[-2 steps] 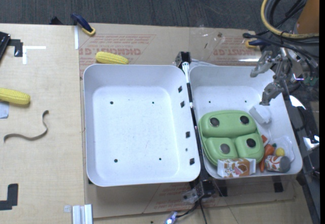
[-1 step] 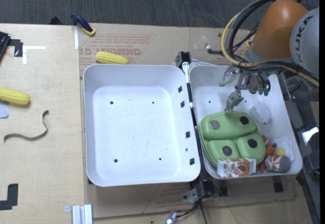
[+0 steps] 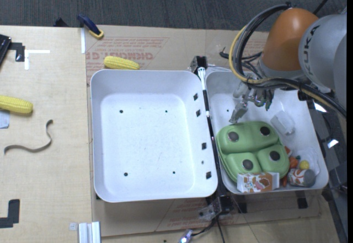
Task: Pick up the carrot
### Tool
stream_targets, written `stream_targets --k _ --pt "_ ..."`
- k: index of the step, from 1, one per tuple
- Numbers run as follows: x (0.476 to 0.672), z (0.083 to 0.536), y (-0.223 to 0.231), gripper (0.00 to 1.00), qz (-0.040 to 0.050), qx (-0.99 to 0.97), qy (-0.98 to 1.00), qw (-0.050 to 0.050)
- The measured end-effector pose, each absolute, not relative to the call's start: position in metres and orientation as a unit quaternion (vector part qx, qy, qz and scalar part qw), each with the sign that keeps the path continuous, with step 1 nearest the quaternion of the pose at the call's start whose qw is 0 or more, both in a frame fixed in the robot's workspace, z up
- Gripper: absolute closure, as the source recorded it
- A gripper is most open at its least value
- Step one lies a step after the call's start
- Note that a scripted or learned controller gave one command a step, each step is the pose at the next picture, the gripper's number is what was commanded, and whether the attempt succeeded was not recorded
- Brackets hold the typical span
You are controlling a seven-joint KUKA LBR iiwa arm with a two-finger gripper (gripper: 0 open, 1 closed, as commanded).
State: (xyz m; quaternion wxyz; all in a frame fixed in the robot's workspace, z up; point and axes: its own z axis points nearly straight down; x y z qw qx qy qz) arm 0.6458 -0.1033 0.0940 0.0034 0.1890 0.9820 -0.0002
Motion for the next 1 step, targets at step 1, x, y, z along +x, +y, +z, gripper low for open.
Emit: stream_targets --k 1 --pt "0.6502 0.0937 -0.0962 0.0 -0.0005 0.279 0.96 0.004"
